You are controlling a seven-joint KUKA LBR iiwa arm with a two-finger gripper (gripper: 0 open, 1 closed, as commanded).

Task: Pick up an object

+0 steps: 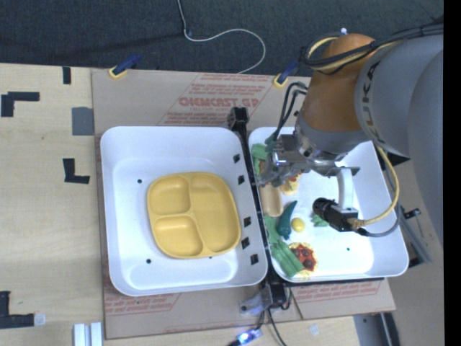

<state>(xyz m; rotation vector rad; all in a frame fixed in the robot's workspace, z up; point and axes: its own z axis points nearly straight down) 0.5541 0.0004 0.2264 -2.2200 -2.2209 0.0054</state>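
We look down on a desk (43, 193) of pale wood with black marks, a sheet of printed cardboard (209, 103) laid over it, and dark carpet (86, 13) behind with a thin white cable (223, 34) looping across. Two white bins sit side by side: the left bin (119, 193) holds a yellow divided plate (193, 213), the right bin (374, 258) a litter of small toy foods (288, 229) along its left wall. The grey arm (403, 85) with its orange band (335, 85) reaches down from the right over the right bin. Its hand (277, 166) hangs low above the toys near the bin's left edge; we cannot tell how it is set.
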